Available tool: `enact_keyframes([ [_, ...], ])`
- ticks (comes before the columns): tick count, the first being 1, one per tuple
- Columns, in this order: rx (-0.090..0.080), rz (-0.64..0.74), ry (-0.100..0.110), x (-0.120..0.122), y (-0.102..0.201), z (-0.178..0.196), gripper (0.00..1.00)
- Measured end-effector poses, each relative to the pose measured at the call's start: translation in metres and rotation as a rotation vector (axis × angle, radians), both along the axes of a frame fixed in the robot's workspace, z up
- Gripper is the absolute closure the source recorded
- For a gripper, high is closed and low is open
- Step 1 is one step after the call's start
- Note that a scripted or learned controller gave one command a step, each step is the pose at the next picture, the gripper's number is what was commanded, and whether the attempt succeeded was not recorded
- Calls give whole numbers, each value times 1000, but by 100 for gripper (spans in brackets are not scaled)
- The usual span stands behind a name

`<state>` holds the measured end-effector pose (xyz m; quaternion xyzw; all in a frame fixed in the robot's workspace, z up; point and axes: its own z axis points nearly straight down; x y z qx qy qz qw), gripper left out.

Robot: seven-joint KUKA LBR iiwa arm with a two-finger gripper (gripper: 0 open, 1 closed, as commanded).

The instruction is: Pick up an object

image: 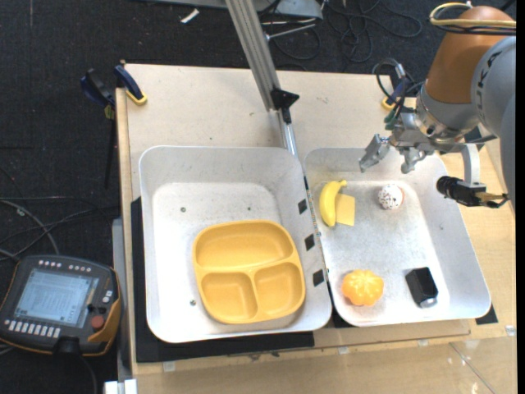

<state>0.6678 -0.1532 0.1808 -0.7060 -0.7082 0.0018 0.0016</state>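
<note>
White plastic forms both shallow bins on the bench, and the right bin (459, 245) serves as the reference for everything else. Over its far edge hangs the gripper (390, 159), carried by the grey arm (492, 64) with its orange band — the two fingers (373, 153) are spread apart with nothing between them, their tips above the bin's rear rim.

Inside the right bin, near its far left corner, lies a yellow banana (330, 201), curved, with a pale yellow block (346, 211) touching its right side. Just right of those, toward the middle of the far part of the bin, sits a small white speckled ball (390, 196), almost below the gripper yet apart from it. At the near side of the bin rests an orange fruit (362, 288), and to its right a small black object (421, 286) — the two are apart.

To the left of the right bin, touching it along one side, is the left bin (164, 179), which holds a yellow divided tray (246, 269) with three compartments. Well left of both bins, off the bench, lies a teach pendant (57, 302) with a lit screen.
</note>
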Motion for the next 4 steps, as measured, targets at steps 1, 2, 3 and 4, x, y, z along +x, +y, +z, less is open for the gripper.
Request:
enact_keyframes([
  [1, 0, -3, 0, -8, 1, -46, 0],
  [2, 0, -2, -1, -8, 2, -88, 0],
  [3, -2, -2, -7, -6, 2, -74, 100],
  [4, -2, -4, -13, -7, 0, -10, 100],
])
